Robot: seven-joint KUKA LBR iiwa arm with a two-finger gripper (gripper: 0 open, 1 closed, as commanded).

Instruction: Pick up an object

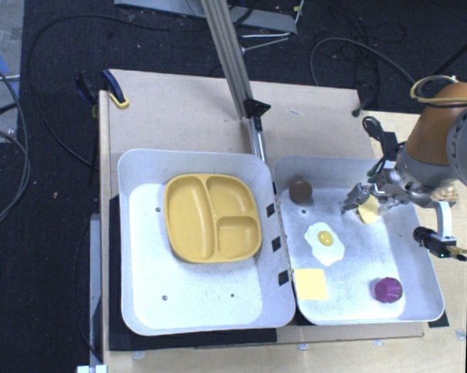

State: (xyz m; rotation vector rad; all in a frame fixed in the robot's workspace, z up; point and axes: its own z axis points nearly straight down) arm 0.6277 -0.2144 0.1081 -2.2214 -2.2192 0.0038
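Looking at our gripper (362,201) first, we cannot tell how wide it stands or whether anything is truly held; a small pale yellow piece (368,214) sits right at its tip in the right bin (414,306). We judge a shallow contact could let that piece slide away. Nearby lie a fried egg (324,242), brown lump (300,191), yellow square (311,283) and purple ball (388,290).

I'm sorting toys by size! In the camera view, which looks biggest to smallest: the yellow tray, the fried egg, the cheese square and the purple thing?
1. Yellow tray, by far the biggest.
2. Fried egg and cheese square look about alike, so no ranking.
3. Purple thing, smallest.
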